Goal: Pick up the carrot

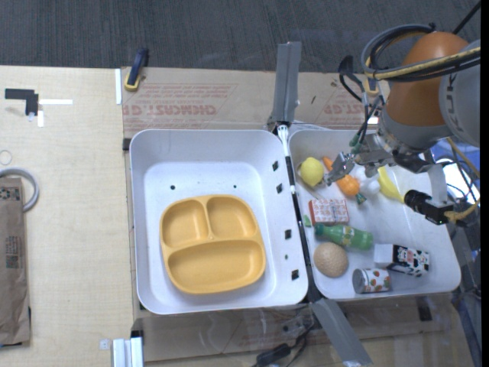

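Observation:
The carrot [350, 185] is a small orange piece lying in the right bin [439, 239], near its back left part, between a yellow lemon [312, 171] and a yellow banana [388, 183]. My gripper [341, 168] hangs right over the carrot's upper end and hides part of it. A bit of orange also shows just left of the gripper. The grey arm with its orange band [428, 79] reaches in from the upper right.
Around the carrot the right bin holds a red-and-white box [329, 209], a green bottle [345, 236], a brown round item [331, 259], a small can [372, 280] and a black-and-white carton [410, 258]. In the left bin [153, 205] lies a yellow divided plate [212, 243].

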